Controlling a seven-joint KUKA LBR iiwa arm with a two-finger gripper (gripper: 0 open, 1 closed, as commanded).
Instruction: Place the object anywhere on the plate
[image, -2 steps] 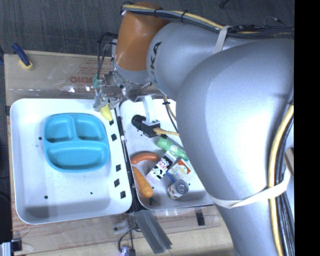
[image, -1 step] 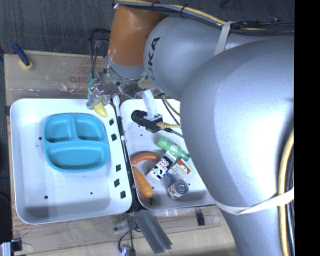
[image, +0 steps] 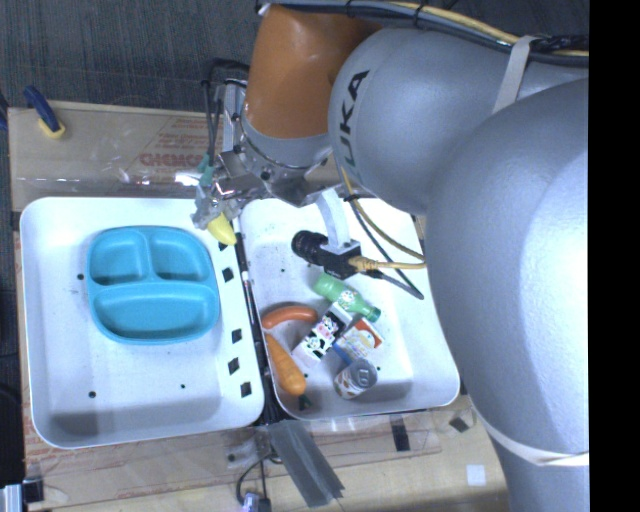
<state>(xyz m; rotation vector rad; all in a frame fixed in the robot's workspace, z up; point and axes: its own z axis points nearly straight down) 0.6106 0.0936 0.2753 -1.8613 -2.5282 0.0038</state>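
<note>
Inside the left bin (image: 60, 400) sits a blue plate (image: 152, 282); the tool (image: 216, 215) pinches a yellow object (image: 223, 232).

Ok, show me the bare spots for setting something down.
Free: all three compartments of the blue plate, and the left bin floor below it. Crowded: the right bin's lower half, with sausage, carrot, bottle, can.

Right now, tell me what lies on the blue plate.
Nothing lies on the blue plate: all three compartments show bare. The end effector hangs past its upper right corner with a yellow object at its tip.
</note>
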